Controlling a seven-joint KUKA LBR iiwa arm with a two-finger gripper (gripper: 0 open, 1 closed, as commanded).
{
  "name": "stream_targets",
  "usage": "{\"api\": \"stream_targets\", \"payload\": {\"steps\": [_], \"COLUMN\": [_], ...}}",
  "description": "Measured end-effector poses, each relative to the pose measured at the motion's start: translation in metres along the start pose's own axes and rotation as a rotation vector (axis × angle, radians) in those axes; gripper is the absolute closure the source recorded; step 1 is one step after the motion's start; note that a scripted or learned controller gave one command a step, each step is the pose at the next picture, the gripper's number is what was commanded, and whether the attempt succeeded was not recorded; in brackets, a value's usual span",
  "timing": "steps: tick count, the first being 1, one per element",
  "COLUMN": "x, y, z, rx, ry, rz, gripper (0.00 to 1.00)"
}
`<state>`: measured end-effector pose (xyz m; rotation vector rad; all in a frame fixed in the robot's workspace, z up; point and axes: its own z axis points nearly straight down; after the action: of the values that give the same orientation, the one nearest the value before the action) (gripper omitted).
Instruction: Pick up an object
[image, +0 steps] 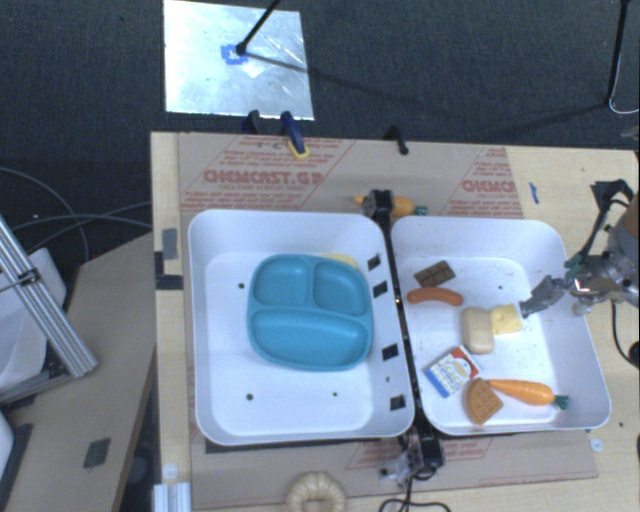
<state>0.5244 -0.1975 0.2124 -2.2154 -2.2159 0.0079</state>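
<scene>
A: Any legible text from where you stand?

B: Red lettering on the brown cardboard sheet (262, 168) under the bins reads "CHEMCAST GP", printed again near its right corner. The small packet (451, 370) has a blue, red and white label; wording too small to read.

A: Left bin?

B: Left bin (226, 405), smooth white plastic, shallow, rounded corners. It carries a blue divided plate (308, 310), three compartments, glossy. A pale yellow piece peeks out at the plate's far edge.

A: Right bin?

B: Right bin (585, 395), same make. Toy foods: a brown chocolate bar (434, 272), ridged; a sausage (435, 296), smooth, reddish-orange; a beige bread roll (478, 330); a pale yellow cheese block (507, 320) touching the roll's right side; a grid-textured waffle (483, 401); an orange carrot (523, 391) with a green tip, lying beside the waffle.

A: End effector?

B: End effector (531, 303), grey metal, reaches in from the right, tips just beside the cheese block. Fingers look close together with nothing visibly between them; whether it touches the cheese, cannot tell.

A: Elsewhere on the counter?

B: A shiny metal sheet (238, 58) lies on the dark floor beyond.
</scene>
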Motion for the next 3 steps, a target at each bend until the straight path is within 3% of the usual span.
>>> {"api": "stream_targets", "payload": {"steps": [1, 3], "x": [0.0, -0.002], "y": [0.003, -0.004], "z": [-0.006, 0.116], "rx": [-0.011, -0.006], "ry": [-0.003, -0.001], "rz": [-0.003, -0.001], "gripper": [0.0, 0.0]}}
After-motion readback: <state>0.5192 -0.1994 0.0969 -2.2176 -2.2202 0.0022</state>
